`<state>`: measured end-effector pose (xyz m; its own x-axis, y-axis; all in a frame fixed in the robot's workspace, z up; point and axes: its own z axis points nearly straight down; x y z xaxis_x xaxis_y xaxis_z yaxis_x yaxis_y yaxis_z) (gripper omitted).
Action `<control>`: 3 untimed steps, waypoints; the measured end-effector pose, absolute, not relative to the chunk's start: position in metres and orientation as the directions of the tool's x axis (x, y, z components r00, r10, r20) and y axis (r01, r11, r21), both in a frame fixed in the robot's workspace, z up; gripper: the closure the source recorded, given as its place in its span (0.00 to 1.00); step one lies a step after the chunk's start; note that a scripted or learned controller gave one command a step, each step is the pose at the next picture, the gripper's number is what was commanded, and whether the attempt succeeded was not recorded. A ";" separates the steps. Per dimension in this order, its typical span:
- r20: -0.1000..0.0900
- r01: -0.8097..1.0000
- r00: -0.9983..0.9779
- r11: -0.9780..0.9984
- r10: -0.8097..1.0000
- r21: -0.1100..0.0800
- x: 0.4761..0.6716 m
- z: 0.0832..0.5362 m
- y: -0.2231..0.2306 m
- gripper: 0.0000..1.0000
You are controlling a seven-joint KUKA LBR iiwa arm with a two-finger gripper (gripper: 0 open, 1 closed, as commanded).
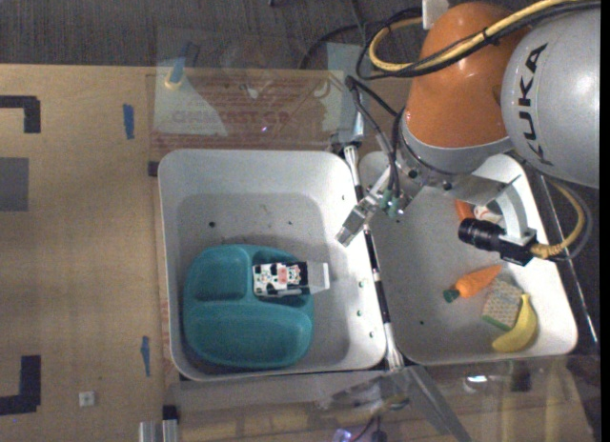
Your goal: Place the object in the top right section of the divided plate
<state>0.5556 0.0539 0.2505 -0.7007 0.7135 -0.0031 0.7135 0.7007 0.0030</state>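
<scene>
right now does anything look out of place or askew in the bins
One thing: the black-and-white object lies in the teal divided plate's top right section but juts past its right rim. The carrot and banana lie loose in the right bin.

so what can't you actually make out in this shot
- Gripper, camera view: too small and blurred, under the arm's orange band, to tell whether it is open.
- Small black-and-white printed object in the teal divided plate: print too small to read.
- Right white bin: its upper part is hidden by the arm.
- Yellow banana, orange toy carrot: details blurred.
</scene>
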 end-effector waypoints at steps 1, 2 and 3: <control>-0.001 0.677 -0.736 0.736 0.677 0.002 0.569 0.185 0.050 0.00; -0.003 0.735 -0.678 0.678 0.735 0.003 0.534 0.336 0.049 0.00; -0.001 0.794 -0.608 0.608 0.794 0.000 0.526 0.315 0.087 0.00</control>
<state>0.5259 0.0875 0.3149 -0.6076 0.7943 -0.0005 0.7943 0.6076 0.0001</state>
